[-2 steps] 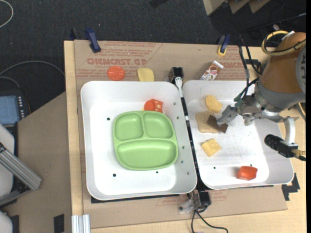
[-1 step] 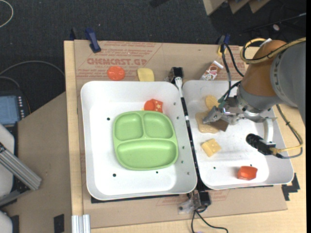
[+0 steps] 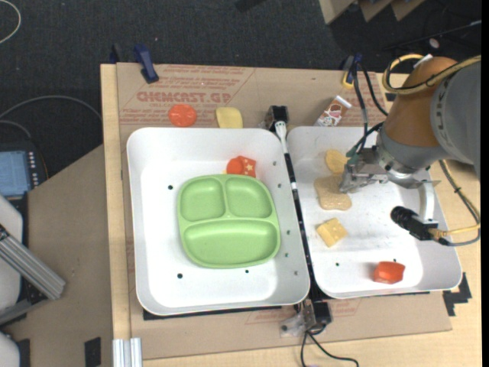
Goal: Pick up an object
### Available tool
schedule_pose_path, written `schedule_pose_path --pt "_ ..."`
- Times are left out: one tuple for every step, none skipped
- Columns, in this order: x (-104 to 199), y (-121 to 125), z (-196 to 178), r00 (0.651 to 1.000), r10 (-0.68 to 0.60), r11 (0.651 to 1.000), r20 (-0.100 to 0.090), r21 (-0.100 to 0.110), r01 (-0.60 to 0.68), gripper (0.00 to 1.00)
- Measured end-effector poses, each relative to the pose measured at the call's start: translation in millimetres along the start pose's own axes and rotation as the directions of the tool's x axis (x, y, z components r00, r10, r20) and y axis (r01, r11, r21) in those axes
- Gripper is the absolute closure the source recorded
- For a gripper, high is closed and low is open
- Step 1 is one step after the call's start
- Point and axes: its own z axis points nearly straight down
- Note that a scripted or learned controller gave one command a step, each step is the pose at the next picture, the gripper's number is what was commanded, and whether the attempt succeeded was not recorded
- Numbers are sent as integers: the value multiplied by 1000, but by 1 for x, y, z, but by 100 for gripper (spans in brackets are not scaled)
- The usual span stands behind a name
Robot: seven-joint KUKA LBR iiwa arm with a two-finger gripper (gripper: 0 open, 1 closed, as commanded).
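My gripper (image 3: 353, 178) reaches down into the right bin (image 3: 428, 277), coming from the right under the grey arm's orange band. It hovers at the right edge of a flat tan piece (image 3: 332, 196), and I cannot tell whether it touches it. A small yellow piece (image 3: 334, 160) lies just behind and to the left of the gripper. In front of it sits a yellow cheese-like block (image 3: 331, 232). A red object (image 3: 389, 271) rests near the bin's front edge.
The left bin (image 3: 153, 205) bears a green divided plate (image 3: 228, 220) and a red strawberry-like item (image 3: 241, 166). Behind the bins lie an orange item (image 3: 182, 115), a yellow item (image 3: 228, 118) and a small packet (image 3: 331, 113). A black fitting on a cable (image 3: 409, 222) hangs over the right bin.
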Motion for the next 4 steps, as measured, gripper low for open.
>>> schedule_pose_path --pt "0 0 1 1000 0 1000 0 2 0 0" --pt "-16 73 14 1000 -2 1000 5 0 2 0" --pt "-15 22 14 1000 3 1000 0 13 -3 0" --pt "23 72 14 1000 -4 1000 3 2 4 0"
